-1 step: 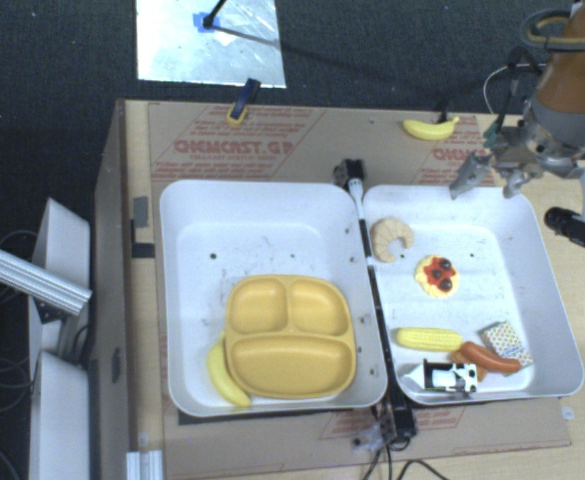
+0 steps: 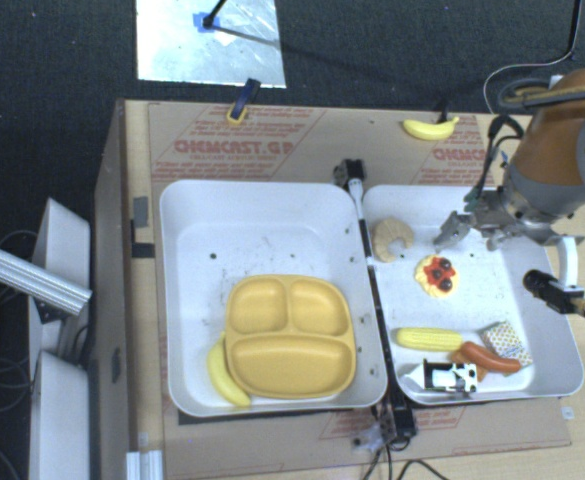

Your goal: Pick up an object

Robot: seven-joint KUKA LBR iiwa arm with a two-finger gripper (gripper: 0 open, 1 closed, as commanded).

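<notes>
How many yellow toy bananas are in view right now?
2. One yellow toy banana lies in the left white bin, beside the yellow divided plate. Another lies on the bench behind the right bin.

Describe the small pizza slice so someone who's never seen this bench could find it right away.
Look in the right bin, near its middle. The pizza slice lies flat there, just below the gripper. It is the only yellow piece with red and dark toppings, unlike the plain tan cookie to its left.

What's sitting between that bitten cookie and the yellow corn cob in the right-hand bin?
In the camera view, a small pizza toy lies between the cookie and the corn cob, on the white bin floor.
</notes>
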